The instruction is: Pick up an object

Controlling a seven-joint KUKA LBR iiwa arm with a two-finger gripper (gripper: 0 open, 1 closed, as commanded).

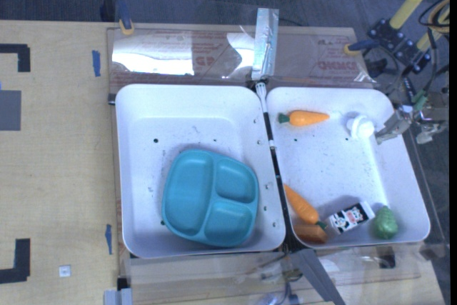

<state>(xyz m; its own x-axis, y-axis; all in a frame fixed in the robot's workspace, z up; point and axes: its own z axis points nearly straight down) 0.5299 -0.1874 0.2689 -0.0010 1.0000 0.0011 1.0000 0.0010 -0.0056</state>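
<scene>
Nearest us, along the right bin's front rim, we see two carrots, a small black-and-white carton and a green vegetable, while a teal divided plate fills the left bin's front. The right bin's middle floor lies open. Farther back, a third carrot and a white cap sit near the far rim, and the gripper hovers at the right rim; we cannot tell how its fingers stand.
</scene>
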